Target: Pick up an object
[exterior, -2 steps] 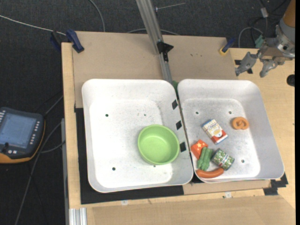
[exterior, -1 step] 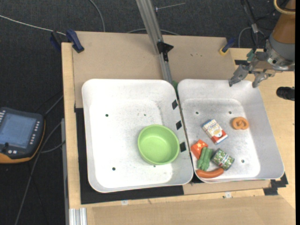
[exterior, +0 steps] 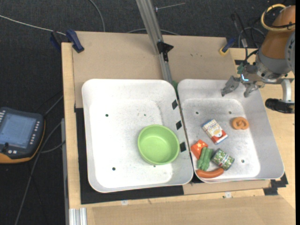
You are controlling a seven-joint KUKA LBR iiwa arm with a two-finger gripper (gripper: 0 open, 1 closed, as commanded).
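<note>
My gripper (exterior: pixel 239 89) hangs over the far edge of the right bin (exterior: pixel 262 125), its two fingers spread apart with nothing between them. Below it in that bin lie an orange ring-shaped toy (exterior: pixel 240 123), a small white carton (exterior: pixel 214 131), a red piece (exterior: pixel 198 147), a green vegetable (exterior: pixel 204 158), a green can (exterior: pixel 222 159) and an orange sausage-shaped toy (exterior: pixel 209 173). A green bowl (exterior: pixel 158 144) sits in the left bin (exterior: pixel 108 125) near its right wall.
A metal pole (exterior: pixel 152 27) slants from the top down to the gap between the bins. Blue clamps (exterior: pixel 75 40) hold the board at the back corners. A handheld pendant (exterior: pixel 18 135) lies off the bench at the left.
</note>
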